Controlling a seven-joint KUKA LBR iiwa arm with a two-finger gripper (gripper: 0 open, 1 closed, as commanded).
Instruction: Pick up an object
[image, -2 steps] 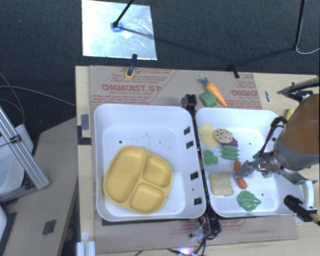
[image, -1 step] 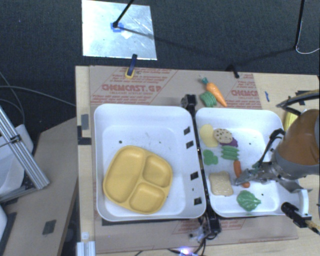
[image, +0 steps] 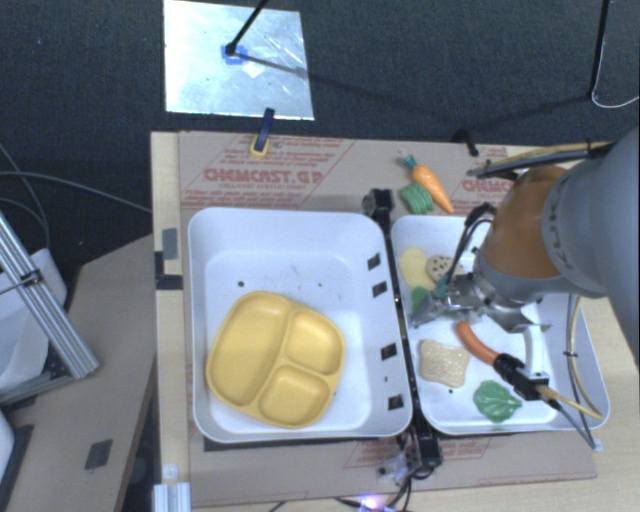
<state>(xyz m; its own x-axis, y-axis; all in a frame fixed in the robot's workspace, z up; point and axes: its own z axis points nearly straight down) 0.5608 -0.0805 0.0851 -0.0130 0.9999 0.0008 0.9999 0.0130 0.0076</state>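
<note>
Toys were seen scattered in the right bin (image: 598, 395), where the gripper (image: 428, 306) had been lowered near the bin's left wall; whether it was open or closed could not be told, and nothing could be made out in its grasp. An orange sausage-shaped toy (image: 477, 341) was found just right of the gripper, its long axis laid on a diagonal from upper left to lower right, the lower end pointed toward the bin's near right corner. It appeared smooth, slightly curved and uniformly orange. A pale yellow piece (image: 414, 266) and a small speckled round piece (image: 438, 267) were placed above the gripper, a beige textured slab (image: 443, 362) below it, and a green leafy piece (image: 495, 400) near the front wall. In the left bin (image: 215, 235) a yellow divided plate (image: 275, 357) was set. On the cardboard behind the bins a toy carrot (image: 431, 182) was laid.
</note>
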